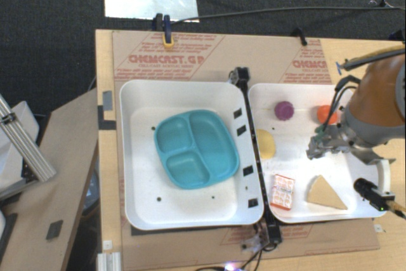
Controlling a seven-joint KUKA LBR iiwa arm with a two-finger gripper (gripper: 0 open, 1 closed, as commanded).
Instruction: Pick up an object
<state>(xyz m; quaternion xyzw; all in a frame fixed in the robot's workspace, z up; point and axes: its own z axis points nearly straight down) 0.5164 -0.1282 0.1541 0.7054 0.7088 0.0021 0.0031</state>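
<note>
The right bin (298, 95) holds a purple ball (283, 110), an orange object (326, 113) partly hidden by the arm, a yellow round object (265, 144) by the divider, a small red-and-white packet (283, 191) and a tan wedge (326, 193). My gripper (319, 147) hangs low over the middle of the right bin, between the orange object and the tan wedge. It touches none of the objects that I can see.
The left bin (136, 155) holds a teal compartment plate (195, 148). Black clips run along the divider (248, 149) between the bins. Cardboard (190, 54) lies under both bins. A black part of the arm (373, 193) overhangs the right bin's front right corner.
</note>
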